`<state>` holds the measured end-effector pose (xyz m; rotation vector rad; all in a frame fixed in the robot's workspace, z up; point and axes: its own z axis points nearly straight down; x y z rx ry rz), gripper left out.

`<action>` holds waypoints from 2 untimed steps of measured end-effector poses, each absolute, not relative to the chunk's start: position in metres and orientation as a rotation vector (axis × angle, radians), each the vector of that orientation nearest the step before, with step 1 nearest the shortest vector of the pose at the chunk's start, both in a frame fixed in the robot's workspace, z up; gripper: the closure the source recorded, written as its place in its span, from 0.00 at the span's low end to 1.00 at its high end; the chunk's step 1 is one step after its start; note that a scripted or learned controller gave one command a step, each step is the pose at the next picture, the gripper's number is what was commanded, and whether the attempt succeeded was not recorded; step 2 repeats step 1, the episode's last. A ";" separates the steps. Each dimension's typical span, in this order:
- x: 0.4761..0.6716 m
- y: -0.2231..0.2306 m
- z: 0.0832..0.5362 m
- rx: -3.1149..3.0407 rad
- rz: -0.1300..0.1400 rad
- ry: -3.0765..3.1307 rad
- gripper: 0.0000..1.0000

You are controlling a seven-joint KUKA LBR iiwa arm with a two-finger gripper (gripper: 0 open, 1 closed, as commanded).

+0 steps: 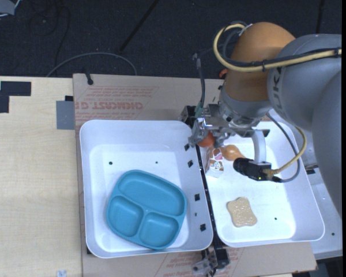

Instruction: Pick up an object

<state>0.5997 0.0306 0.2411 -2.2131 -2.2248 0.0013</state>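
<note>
Overhead, slanted camera view: grey KUKA arm w/ orange band [259, 45] reaches in from the right over the right-hand shallow white bin [303, 212], its two-finger gripper [210, 136] low at that bin's upper-left corner, beside the divider; finger opening can't be told, nor whether anything is held. Just below the gripper lie a small white-and-red packet [215, 163] and a small orange rounded object [233, 152], w/ a tan biscuit-like flat piece [241, 212] further down, apart. Left-hand white bin [98, 137] holds a blue three-compartment plastic plate [146, 209].
</note>
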 end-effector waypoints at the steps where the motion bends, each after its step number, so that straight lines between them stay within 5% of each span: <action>1: 0.614 0.083 0.239 -2.214 0.001 -2.225 1.00; 2: 0.614 0.083 0.239 -2.214 0.001 -2.225 1.00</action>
